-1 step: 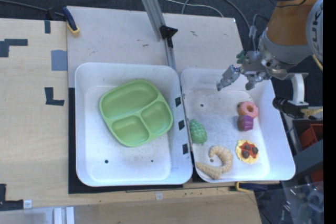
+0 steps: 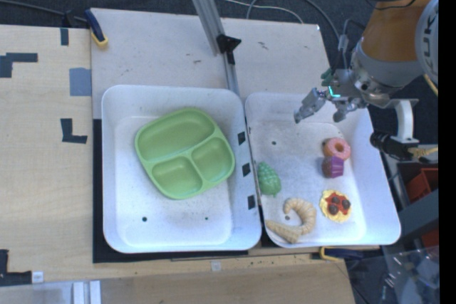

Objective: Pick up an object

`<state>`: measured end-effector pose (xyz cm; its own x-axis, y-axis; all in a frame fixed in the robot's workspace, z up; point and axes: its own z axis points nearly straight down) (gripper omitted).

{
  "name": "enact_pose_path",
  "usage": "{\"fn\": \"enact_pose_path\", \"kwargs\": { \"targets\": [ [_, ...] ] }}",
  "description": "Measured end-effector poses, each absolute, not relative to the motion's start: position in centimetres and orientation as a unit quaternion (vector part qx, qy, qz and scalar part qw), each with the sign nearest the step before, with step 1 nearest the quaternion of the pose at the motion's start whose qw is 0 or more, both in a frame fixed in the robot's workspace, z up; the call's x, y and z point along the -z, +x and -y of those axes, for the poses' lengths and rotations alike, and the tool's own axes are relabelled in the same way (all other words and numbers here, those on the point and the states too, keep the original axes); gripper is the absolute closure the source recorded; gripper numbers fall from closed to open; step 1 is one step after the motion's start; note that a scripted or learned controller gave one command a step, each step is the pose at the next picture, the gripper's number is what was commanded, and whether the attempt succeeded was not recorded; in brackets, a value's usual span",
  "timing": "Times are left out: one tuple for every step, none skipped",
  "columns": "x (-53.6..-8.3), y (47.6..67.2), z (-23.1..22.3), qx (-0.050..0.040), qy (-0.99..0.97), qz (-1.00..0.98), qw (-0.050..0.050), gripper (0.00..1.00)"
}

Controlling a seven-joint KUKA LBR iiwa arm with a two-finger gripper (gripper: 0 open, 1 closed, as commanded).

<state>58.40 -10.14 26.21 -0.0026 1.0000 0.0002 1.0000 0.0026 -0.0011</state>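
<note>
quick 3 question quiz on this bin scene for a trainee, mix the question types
1. True or false: the green tray lies in the right bin.
2. Which item lies nearest the gripper? A) donut B) croissant C) green toy
3. Fill in: the small tart lies in the ____ bin.

Key:
1. False; it lies in the left bin.
2. A
3. right

Matt green plastic tray point(image 2: 184, 152) (smooth)
</note>
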Motion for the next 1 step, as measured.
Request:
{"fn": "enact_pose_path", "kwargs": {
  "targets": [
    [-21.76,57.96,10.38,-0.0024,-0.707,0.707,0.002,0.00]
  ]
}}
